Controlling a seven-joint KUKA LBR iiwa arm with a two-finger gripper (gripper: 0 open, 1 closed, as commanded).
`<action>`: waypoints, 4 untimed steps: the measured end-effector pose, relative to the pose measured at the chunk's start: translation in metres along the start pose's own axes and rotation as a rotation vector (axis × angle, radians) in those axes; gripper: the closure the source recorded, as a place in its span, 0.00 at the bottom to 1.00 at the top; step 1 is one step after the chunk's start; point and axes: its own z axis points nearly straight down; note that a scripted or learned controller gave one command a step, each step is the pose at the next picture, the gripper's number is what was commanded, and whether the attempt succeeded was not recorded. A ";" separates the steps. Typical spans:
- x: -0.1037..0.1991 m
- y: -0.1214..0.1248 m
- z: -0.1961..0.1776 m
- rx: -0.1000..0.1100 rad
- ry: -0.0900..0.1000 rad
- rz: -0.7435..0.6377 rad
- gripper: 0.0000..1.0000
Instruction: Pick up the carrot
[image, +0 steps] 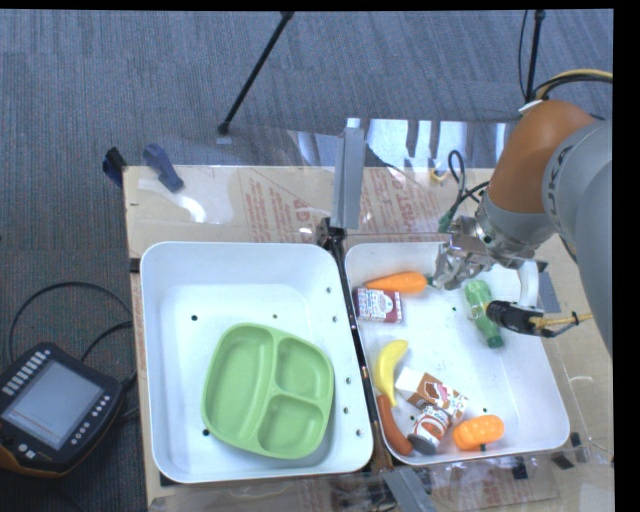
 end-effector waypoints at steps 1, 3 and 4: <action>0.000 0.000 0.000 0.000 0.000 0.000 0.00; 0.050 -0.011 0.040 -0.004 0.000 -0.373 0.00; 0.010 -0.002 0.009 -0.007 -0.001 -0.410 0.00</action>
